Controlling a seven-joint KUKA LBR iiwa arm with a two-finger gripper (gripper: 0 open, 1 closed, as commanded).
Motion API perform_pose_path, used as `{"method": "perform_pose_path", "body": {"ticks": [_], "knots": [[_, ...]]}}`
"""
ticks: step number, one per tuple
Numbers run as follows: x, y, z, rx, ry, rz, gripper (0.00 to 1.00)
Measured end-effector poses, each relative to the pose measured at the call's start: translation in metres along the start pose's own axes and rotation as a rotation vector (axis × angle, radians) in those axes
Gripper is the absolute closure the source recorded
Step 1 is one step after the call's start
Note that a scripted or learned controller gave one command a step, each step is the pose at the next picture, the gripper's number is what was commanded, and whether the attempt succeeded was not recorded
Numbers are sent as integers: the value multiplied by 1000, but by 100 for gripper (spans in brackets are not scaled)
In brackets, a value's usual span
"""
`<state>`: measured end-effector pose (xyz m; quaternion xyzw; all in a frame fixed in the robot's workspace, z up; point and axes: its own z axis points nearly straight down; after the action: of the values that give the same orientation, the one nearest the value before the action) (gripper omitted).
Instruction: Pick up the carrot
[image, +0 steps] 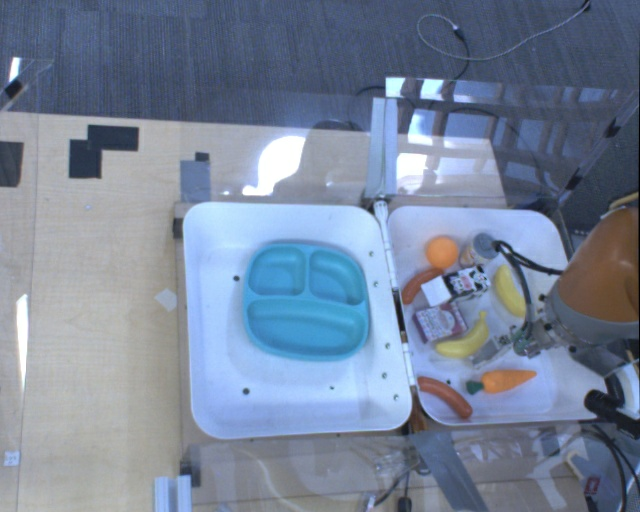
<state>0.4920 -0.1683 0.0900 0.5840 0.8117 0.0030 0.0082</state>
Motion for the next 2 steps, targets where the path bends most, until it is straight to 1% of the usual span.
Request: {"method": "perform_pose_path", "body": {"ticks": [1,2], "knots": [[3,3,-1,-4,-2,-530,0],[7,5,-1,-4,-3,-871,0]]}}
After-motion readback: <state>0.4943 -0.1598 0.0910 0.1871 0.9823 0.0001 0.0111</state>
